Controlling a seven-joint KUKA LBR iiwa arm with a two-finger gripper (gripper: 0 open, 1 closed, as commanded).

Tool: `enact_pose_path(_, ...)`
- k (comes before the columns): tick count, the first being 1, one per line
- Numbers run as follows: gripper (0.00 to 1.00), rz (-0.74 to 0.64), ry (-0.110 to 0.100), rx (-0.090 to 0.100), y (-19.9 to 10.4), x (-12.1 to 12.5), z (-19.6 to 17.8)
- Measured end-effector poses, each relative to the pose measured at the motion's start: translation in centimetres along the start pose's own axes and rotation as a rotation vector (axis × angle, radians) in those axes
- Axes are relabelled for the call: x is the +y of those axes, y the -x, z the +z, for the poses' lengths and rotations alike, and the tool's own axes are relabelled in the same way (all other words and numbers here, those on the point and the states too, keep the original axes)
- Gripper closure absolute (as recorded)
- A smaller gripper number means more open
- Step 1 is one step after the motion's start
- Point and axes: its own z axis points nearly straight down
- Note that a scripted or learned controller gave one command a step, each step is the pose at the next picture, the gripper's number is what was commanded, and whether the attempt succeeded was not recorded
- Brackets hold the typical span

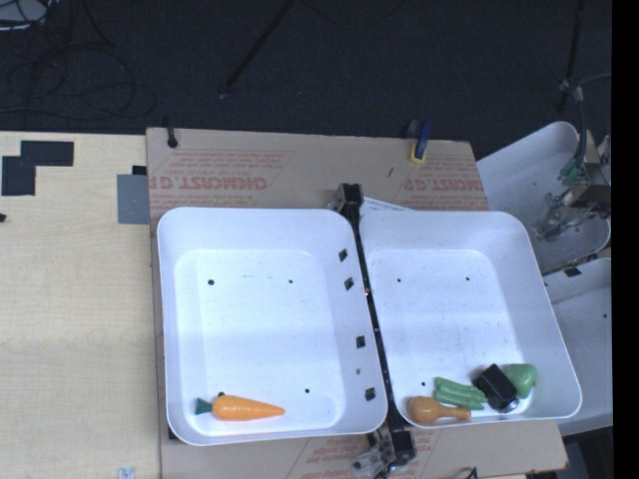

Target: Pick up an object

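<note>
- Camera view is looking down on two white bins, left bin (pixel 190 267) and right bin (pixel 519 257), sitting side by side on a cardboard sheet (pixel 300 173), rims touching along a black clip strip (pixel 361 297).
- Candidate objects are lying low, probably slid toward the near walls: a carrot (pixel 247 407) is lying alone along the left bin's near wall, leafy end pointing left.
- In the right bin's near corner a cluster is crowding together: a tan pear-shaped piece (pixel 436 411), a green pod-like piece (pixel 458 394), a black block (pixel 496 386) and a green rounded piece (pixel 521 376), touching or overlapping; exact contacts are hard to tell.
- The carrot is looking like the easier pick, being well apart from everything else.
- Metal hardware at the right edge (pixel 571 208) may be the gripper, parked outside the bins; I cannot tell its state, and nothing is visibly gripped.
- Printing on the cardboard is running upside down, too blurred to read reliably.
- A blue clamp (pixel 420 140) is pinning the sheet's far edge.
</note>
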Motion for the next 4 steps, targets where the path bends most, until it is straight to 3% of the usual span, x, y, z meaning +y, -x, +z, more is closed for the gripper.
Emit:
enact_pose_path(1, 1.00, -0.002, 0.008, -0.001, -0.2, -1.7, -0.9)
enact_pose_path(2, 1.00, -0.002, 0.006, -0.001, -0.2, -2.5, 2.3)
enact_pose_path(3, 1.00, -0.005, 0.012, -0.002, -3.6, -2.5, -1.1)
enact_pose_path(4, 1.00, 0.001, 0.005, -0.002, 0.1, -3.8, 3.2)
